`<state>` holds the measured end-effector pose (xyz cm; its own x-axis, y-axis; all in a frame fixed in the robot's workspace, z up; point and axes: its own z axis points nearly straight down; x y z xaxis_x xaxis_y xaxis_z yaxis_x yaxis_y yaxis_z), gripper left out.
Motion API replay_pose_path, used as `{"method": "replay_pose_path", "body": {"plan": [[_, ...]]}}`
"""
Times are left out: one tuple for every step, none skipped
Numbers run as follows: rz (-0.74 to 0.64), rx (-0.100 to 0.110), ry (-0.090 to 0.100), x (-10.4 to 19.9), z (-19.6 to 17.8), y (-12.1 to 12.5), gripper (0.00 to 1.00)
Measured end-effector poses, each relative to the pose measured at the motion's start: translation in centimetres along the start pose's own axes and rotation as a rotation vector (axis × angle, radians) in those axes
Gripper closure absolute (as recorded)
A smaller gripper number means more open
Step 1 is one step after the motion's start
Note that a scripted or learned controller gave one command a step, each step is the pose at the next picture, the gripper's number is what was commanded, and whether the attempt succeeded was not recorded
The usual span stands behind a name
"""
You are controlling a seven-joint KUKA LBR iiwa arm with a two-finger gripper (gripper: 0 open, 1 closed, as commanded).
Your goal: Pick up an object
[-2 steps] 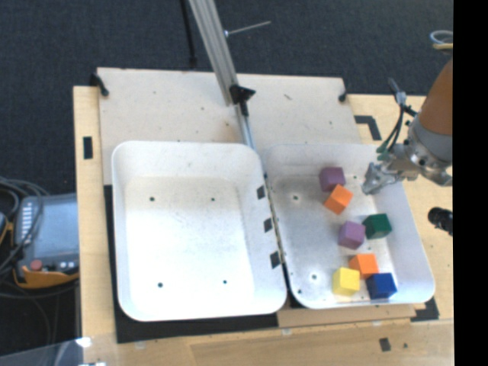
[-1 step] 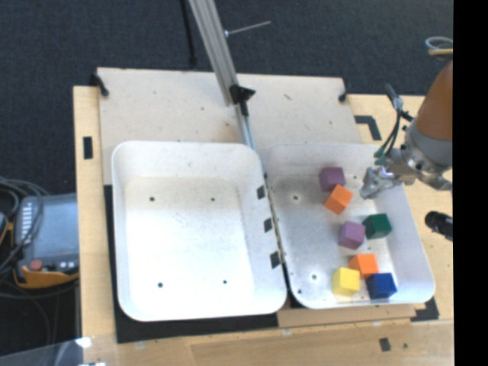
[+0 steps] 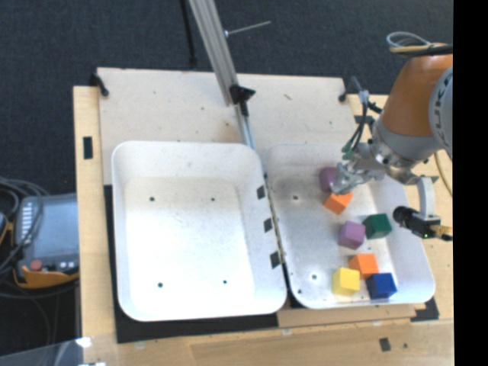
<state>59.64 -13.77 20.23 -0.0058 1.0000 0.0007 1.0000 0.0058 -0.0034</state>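
The right bin (image 3: 305,227) holds several small blocks. An orange block (image 3: 338,202) lies near its upper middle, with a mauve piece (image 3: 328,178) just above it. My gripper (image 3: 347,181) hangs low over these two, right beside the orange block, and its fingertips are hard to make out. Further down lie a purple block (image 3: 351,234), a green block (image 3: 377,226), a second orange block (image 3: 367,263), a yellow block (image 3: 346,280) and a blue block (image 3: 382,285).
The left bin (image 3: 191,227) stands beside the right one, split from it by a ridge with black clips (image 3: 268,223). A slanted metal pole (image 3: 217,48) rises behind the bins. A grey device with cables (image 3: 46,239) sits off the bench's left edge.
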Motion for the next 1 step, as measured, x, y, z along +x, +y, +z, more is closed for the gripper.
{"method": "replay_pose_path", "body": {"plan": [[-0.001, 0.003, 0.003, 4.95, 0.20, 0.54, 1.00]]}}
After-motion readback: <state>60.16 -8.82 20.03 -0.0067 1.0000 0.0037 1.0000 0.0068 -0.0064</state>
